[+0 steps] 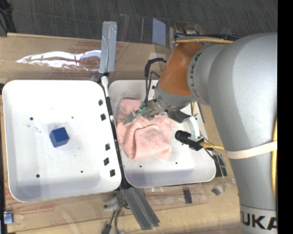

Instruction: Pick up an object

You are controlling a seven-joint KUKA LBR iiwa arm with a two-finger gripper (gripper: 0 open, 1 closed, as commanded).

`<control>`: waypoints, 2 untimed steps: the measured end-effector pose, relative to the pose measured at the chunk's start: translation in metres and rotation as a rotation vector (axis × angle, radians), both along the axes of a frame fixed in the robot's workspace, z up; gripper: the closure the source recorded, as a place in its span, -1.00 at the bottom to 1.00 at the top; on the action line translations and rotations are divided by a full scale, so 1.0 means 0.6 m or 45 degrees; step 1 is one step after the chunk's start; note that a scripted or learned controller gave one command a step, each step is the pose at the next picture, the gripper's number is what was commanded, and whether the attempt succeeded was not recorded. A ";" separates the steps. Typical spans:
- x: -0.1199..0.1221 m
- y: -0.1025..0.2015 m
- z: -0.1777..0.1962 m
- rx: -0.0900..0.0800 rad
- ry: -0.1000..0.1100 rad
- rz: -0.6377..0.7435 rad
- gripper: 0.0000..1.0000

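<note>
Gripper (142, 109) is down on the pink cloth (145, 135) in the right bin (195, 172); whether it's pinching, I cannot tell; limp fabric may slide free on lifting, I'd judge

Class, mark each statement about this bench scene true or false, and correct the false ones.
1. A blue cube lies in the left bin. True.
2. The pink cloth lies in the same bin as the cube. False: it lies crumpled in the right bin.
3. The gripper is over the upper part of the cloth. True.
4. The arm reaches in over the left bin. False: it comes in from the view's right, over the right bin.
5. The cube rests on the cloth. False: it sits alone on the left bin's white floor, apart from the cloth.
</note>
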State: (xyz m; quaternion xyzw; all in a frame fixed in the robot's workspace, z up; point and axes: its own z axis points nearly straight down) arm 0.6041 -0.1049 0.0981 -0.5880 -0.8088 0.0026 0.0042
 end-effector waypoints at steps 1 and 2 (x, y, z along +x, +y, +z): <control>-0.001 0.001 0.013 0.002 0.007 0.004 1.00; -0.001 0.001 0.013 0.001 0.007 0.004 -1.00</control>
